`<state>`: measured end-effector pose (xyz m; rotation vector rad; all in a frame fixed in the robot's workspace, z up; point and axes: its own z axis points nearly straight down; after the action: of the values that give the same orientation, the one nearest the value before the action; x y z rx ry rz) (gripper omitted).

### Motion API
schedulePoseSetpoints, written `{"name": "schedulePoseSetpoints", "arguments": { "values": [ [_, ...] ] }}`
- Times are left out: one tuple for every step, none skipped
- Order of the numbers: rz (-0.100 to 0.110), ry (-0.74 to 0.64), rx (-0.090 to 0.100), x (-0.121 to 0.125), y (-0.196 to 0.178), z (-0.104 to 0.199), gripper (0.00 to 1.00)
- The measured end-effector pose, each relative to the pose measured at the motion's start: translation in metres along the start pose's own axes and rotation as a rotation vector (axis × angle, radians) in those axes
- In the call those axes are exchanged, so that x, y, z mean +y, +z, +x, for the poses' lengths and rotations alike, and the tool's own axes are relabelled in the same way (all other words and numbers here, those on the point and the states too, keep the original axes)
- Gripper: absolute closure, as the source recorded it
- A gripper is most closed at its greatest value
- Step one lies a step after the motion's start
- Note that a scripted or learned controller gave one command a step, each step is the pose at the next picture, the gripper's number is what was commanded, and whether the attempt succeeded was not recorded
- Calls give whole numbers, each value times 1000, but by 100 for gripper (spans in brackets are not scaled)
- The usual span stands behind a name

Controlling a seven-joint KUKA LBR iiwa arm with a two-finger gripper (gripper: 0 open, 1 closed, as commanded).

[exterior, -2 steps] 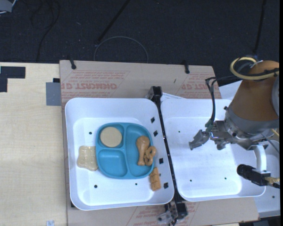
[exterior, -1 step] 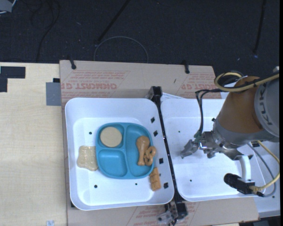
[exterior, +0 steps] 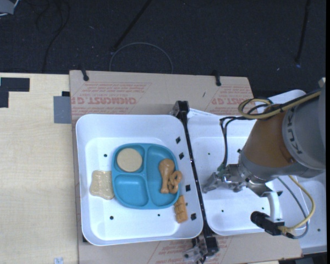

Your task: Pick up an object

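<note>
Upside-down red print, roughly "CHEMCRST G.P", on cardboard sheet [exterior: 126,95]

Grey KUKA arm [exterior: 305,131] entered from the right, its bulky body angled down and to the left. The orange band [exterior: 267,142] sat just above the wrist. The metal 2-finger gripper [exterior: 217,181] pointed left, low, at the end of the wrist. Black and yellow cables [exterior: 253,108] looped off the arm's upper side.

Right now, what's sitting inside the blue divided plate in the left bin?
The blue divided plate holds a round tan cracker-like disc in its upper-left compartment and a tan pretzel-shaped piece in the right one. The lower-left compartment shows bare blue. Whatever lies under the plate is covered.
</note>
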<state>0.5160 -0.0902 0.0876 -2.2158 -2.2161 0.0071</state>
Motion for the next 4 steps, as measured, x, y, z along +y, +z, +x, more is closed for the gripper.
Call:
{"name": "schedulePoseSetpoints", "arguments": {
  "values": [
    [-1,7,0,0,-13,-2,100],
    [-9,-1,-1,3,-63,8,100],
    [-11,1,-3,0,-120,-2,100],
    [-10,0,-2,0,-160,-3,100]
  ]
}}
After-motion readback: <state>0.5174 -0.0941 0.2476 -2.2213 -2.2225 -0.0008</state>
